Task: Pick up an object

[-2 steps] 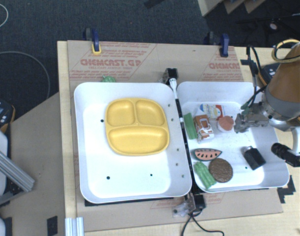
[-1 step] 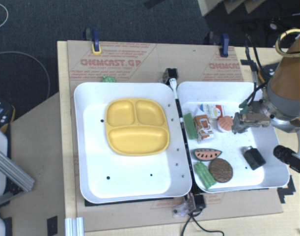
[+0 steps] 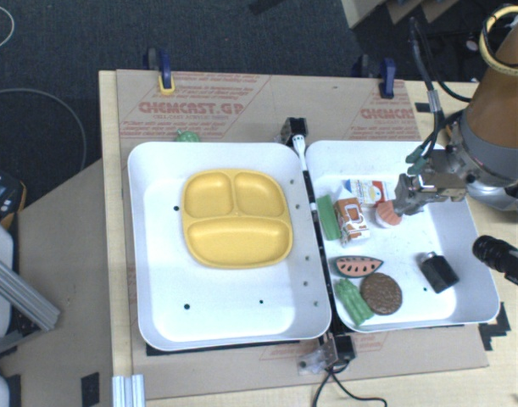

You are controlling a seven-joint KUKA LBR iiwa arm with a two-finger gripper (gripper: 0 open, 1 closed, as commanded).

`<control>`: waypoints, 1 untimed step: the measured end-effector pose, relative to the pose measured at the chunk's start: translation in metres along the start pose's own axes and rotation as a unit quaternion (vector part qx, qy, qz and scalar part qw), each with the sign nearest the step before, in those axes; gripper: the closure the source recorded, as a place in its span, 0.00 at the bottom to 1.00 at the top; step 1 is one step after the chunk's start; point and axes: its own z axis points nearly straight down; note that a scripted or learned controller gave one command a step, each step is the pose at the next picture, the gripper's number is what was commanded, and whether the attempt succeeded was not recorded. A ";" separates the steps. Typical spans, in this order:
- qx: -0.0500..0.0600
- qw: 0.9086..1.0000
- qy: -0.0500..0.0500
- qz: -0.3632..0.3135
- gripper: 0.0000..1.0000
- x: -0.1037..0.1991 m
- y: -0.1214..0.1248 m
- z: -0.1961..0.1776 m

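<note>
The right bin (image 3: 462, 227) holds several small items. A small red and white round piece (image 3: 387, 217) lies near the bin's middle. My gripper (image 3: 405, 200) hangs just right of and above this piece, its tip close to or touching it. Left of it are an orange and white carton (image 3: 352, 220), a white and red packet (image 3: 365, 190) and a green stick (image 3: 327, 216). Toward the front lie a watermelon slice (image 3: 359, 266), a brown round disc (image 3: 381, 293), a green piece (image 3: 352, 302) and a black block (image 3: 438, 272).
The left bin (image 3: 157, 278) holds a yellow divided plate (image 3: 236, 218). A black bar (image 3: 309, 202) runs between the two bins. The grey arm with its orange band (image 3: 496, 108) comes in over the right bin's far right corner. Clamps (image 3: 164, 68) stand at the board's back edge.
</note>
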 end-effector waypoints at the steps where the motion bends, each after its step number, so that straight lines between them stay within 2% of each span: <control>1: 0.008 1.000 0.001 -0.001 1.00 0.108 -0.005 0.041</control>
